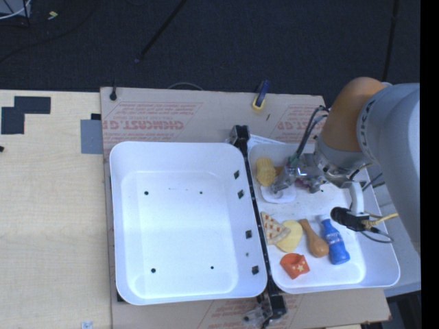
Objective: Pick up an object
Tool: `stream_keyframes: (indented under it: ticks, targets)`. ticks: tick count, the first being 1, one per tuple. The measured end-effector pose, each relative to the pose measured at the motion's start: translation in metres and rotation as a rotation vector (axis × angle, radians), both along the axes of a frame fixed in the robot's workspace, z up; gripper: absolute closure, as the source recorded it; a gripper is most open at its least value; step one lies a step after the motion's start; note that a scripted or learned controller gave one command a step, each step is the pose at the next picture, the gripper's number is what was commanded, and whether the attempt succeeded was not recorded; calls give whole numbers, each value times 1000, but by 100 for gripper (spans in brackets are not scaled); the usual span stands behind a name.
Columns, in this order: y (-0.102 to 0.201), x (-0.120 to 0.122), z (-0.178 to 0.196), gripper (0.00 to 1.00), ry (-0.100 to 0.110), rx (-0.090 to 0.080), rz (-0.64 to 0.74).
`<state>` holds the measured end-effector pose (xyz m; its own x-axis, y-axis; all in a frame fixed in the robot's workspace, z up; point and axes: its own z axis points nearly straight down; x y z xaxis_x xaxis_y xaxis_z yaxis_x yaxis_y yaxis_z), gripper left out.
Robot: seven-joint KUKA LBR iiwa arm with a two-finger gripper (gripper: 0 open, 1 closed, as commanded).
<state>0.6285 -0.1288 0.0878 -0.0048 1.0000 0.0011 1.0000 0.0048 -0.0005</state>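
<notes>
White plastic bins sit side by side on a wooden desk [48, 204], resting on a sheet of printed cardboard [171, 115]. At the left bin [123, 177], bare white floor shows, marked by a few small dark dots. At the right bin [381, 269], a scatter of toy food and small items lies across the floor.

Reaching in from the right, the grey arm [394, 136] with its orange band [350, 112] lowers its claw [288, 180] over the upper left part of the right bin. The claw hovers at a small pale, flat item [280, 196] on the bin floor, just right of a yellow, lumpy piece [265, 171]. Whether the claw's tips are spread or pressed together cannot be told from this angle, and nothing can be seen held between them.

Nearer the camera in the same bin, a slice of toy pizza [273, 229] touches a pale yellow wedge [293, 235]. Just beside these lie a brown drumstick-shaped piece [314, 238] and a blue bottle [335, 242], side by side. A red block [295, 265] sits near the bin's front wall. A black cable connector [350, 218] hangs over the bin's right side.

A blue and yellow clamp [260, 96] grips the cardboard's far edge.
</notes>
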Motion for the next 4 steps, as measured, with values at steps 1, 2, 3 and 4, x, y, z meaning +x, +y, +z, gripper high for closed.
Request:
stream_keyframes:
  ticks: [1,2,3,4]
  targets:
    - [-68,-45,0,0,4,-3,-10]
    - [-25,11,0,0,14,3,-4]
    - [33,15,1,0,4,-6,-4]
    - [88,-17,107,0,-7,2,-1]
